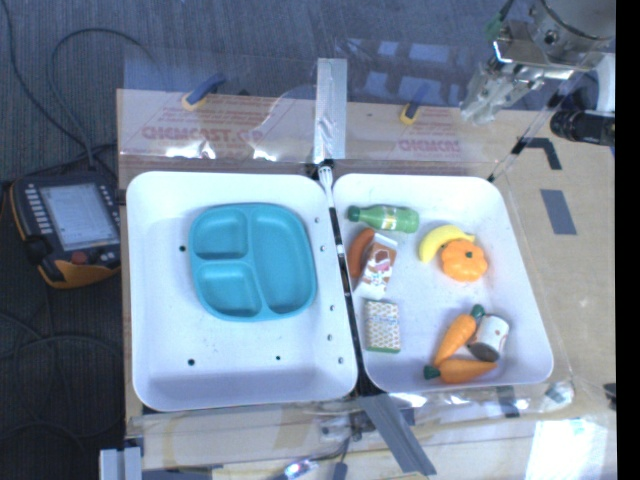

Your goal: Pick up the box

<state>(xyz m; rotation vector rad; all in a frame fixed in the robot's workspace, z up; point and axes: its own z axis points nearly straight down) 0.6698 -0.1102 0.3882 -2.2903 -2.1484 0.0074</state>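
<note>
Box: a small, flat, pale green-and-white patterned carton [382, 326] is lying in the right white bin [515, 258], close to the bin's left wall and toward its near edge. Its long axis is running roughly from the far side of the bin to the near side, nearly parallel to the divider between the two bins, with its broad face turned upward.

Just beyond it, a small white pouch with red and brown print [378, 268] is lying, and an orange-red sausage-shaped toy [359, 252] is resting beside that pouch against the wall. A green plastic bottle [385, 218] is lying on its side near the far edge. A yellow banana [441, 238] and a round orange fruit [464, 261] are sitting touching each other toward the right. Two orange carrots [456, 336] and a small dark-and-white can [489, 337] are clustering at the near right corner.

In the left white bin [160, 348], a light blue plastic divided plate [250, 260] is sitting.

The claw [492, 96] is hanging above the desk [575, 258], beyond the right bin's far right corner, well apart from the box. Whether it is open or closed cannot be told.
</note>
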